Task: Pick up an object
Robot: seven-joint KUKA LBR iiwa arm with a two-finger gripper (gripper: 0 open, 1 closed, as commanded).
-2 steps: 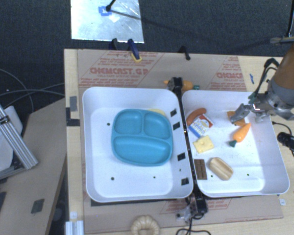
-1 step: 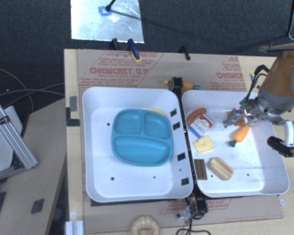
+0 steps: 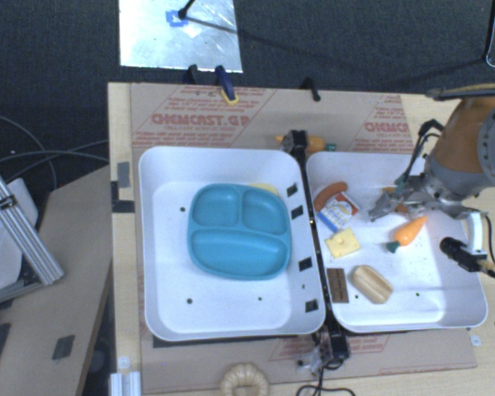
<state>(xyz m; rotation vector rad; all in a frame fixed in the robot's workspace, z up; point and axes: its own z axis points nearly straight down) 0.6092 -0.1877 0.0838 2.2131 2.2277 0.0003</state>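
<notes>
In the right bin, carrot lies beside open floor.

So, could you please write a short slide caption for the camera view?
KUKA arm's gripper hovers in the right bin near a toy carrot; a blue divided plate sits in the left bin.

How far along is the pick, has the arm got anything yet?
Nothing looks lifted yet. The tool is low in the right bin, beside the carrot, with nothing visibly between its fingers. Grasping and lifting an object are still left.
</notes>
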